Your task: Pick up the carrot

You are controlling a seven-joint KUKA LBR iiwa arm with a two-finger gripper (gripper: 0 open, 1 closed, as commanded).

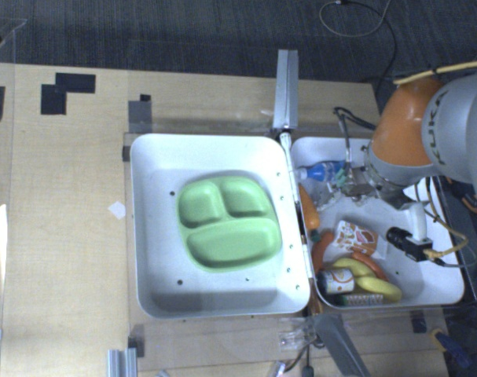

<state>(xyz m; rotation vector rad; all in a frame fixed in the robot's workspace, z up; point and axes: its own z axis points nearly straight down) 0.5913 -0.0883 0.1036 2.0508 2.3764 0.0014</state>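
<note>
The carrot [308, 208], slim and orange, lies along the left wall of the right bin [446, 289], just past the divider. My gripper [354, 187] hangs low over the back of that bin, to the right of the carrot and a little apart from it. It sits next to a clear bottle with a blue cap [323, 171]. The wrist and cables hide its tips.
The left bin [155, 179] holds a green divided plate [227, 219]. In the right bin's front lie a snack packet [356, 239], a yellow banana [370, 282] and a red-orange sausage-like piece [325, 247]. A black cable connector [407, 242] hangs over the bin's right side.
</note>
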